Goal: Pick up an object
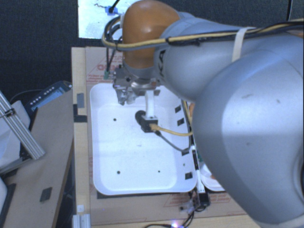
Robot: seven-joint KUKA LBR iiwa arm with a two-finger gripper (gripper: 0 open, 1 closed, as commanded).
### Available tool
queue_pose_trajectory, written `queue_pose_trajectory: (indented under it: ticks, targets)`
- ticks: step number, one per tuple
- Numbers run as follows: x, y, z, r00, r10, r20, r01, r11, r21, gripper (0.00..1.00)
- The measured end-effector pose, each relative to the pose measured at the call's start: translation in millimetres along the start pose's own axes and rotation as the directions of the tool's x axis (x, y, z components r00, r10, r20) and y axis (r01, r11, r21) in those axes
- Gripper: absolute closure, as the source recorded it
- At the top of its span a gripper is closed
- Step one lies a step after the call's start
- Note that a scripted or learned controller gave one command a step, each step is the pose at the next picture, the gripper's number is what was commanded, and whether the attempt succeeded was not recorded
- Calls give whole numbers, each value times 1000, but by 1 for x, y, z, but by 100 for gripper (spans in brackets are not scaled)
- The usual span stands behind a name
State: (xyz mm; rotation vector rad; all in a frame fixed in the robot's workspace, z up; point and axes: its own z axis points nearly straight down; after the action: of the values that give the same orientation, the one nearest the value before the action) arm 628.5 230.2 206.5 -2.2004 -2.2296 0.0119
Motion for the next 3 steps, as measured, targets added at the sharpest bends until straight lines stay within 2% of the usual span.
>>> queue_pose_trajectory:
  ticks: [1,2,3]
  targets:
    - [5,34,-137,1000,6,-4,-6,1000,-28,100]
    - [7,-63,-251,1000,3,-8,-3,1000,-25,100]
    - [4,-21,-275,1000,12,0,-12,1000,-19,100]
